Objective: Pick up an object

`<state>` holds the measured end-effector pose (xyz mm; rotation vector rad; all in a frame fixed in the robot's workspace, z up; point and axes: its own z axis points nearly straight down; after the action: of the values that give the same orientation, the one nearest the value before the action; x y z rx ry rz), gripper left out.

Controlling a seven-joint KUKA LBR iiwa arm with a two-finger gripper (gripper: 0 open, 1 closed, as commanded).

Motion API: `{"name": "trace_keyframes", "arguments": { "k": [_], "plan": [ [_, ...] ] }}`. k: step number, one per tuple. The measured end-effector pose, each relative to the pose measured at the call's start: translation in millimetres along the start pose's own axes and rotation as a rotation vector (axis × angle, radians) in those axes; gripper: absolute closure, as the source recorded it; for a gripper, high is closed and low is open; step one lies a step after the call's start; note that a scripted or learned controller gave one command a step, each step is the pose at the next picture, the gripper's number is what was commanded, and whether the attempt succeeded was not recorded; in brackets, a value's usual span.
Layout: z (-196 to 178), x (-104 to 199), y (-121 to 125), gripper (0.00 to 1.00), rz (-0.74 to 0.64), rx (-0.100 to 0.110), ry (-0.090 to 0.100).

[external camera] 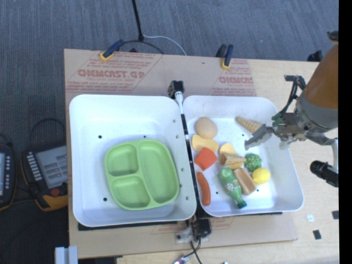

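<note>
The right bin (286,194) holds several toy foods. Among them are a beige egg (206,127), an ice-cream cone (248,124), a yellow wedge (204,143), an orange-red block (205,158), a cheese slice (231,155), broccoli (252,161), a lemon (262,175), a green bottle (231,183), a bread stick (245,181) and a red sausage (203,189). My gripper (265,128) hangs over the bin's right side, just right of the cone and above the broccoli. It is open, its fingers spread with nothing between them.
The left bin (88,120) holds a green divided plate (142,174). A black clip (176,88) sits at the top of the ridge between the bins. Yellow clamps (111,50) hold the cardboard sheet's back edge. Cables and devices lie on the floor at left.
</note>
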<state>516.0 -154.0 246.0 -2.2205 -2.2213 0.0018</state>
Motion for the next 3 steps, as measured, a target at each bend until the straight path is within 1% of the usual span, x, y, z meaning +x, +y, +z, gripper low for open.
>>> {"name": "trace_keyframes", "arguments": {
  "k": [1, 2, 3],
  "plan": [
    [130.4, 25.4, -33.3, 0.0, 0.183, 0.003, 0.001],
    [155.4, 33.3, -29.3, 0.0, -0.197, -0.01, -0.005],
    [145.2, 32.6, -28.1, 1.0, -0.195, -0.014, -0.008]
  ]
}}
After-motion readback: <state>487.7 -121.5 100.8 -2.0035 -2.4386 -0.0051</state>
